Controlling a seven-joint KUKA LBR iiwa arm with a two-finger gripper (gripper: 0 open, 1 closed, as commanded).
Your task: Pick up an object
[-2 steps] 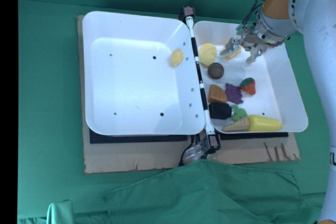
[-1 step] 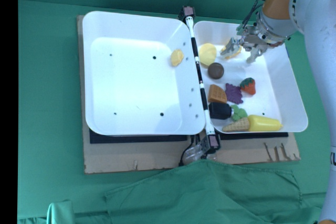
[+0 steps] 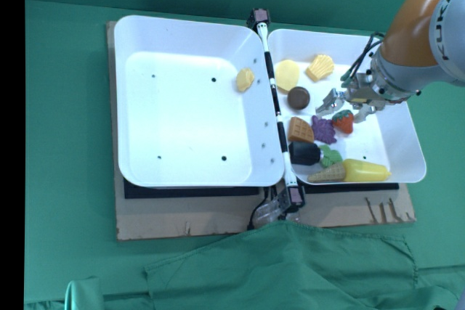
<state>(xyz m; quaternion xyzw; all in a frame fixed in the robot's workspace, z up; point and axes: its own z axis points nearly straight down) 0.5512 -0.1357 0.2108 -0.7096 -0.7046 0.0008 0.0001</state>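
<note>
**Gripper low over a crowded right bin**

The gripper sits low in the right bin, directly above the toy strawberry; whether its fingers are spread or closed on anything cannot be told; purple grapes touch the strawberry's left side, a waffle lies beside them; a brown round piece and two yellow pieces sit further up; an eggplant, broccoli, ice-cream cone and yellow pepper crowd the near wall; the left bin holds one yellow chip.
</note>
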